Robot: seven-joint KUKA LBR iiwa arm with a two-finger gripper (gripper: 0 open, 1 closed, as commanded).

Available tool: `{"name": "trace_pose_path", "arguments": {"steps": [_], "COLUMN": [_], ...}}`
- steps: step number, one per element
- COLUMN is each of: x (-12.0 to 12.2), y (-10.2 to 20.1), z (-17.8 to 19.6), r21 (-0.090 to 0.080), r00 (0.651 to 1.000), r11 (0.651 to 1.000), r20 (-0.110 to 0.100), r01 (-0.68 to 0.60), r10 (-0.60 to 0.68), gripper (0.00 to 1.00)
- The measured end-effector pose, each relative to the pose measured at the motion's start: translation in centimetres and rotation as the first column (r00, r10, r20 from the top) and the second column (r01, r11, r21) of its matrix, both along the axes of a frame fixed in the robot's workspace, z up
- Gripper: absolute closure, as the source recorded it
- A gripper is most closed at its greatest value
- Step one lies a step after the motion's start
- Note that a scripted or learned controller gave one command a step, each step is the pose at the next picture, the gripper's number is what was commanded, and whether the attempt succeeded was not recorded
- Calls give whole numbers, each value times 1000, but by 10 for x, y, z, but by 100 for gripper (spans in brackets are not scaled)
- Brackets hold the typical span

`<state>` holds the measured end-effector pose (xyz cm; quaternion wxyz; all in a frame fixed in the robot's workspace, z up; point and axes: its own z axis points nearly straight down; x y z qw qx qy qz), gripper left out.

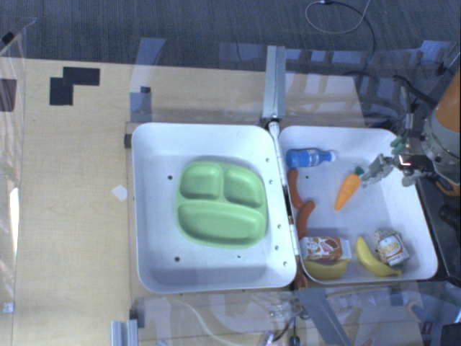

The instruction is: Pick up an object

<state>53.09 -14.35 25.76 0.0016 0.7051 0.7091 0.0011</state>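
The arm (448,121) is cut off by the right edge. The tool (385,166) is too blurred to read its fingers. A packet (323,249) hides part of 1 banana (325,269). The wrapped item's (391,246) label is too small to read.

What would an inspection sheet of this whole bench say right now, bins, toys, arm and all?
Surface: pale wooden bench bearing two white bins side by side.
Job's things: right bin holds a blue bottle, carrot, two sausages, two bananas and two small packets.
Clutter: left bin holds a green divided tray; black marks on the bench.
Grippers: gripper low over the right bin, beside the carrot; nothing seen between its fingers.
Cables: a thin cable looped on the floor.
Surroundings: dark carpet; clear panel at left.
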Motion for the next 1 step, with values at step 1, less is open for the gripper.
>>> {"name": "trace_pose_path", "arguments": {"steps": [1], "x": [31], "y": [34], "z": [-54], "r21": [0], "r00": [1000], "r11": [1000], "r20": [0], "r01": [-22], "r10": [22], "gripper": [0]}}
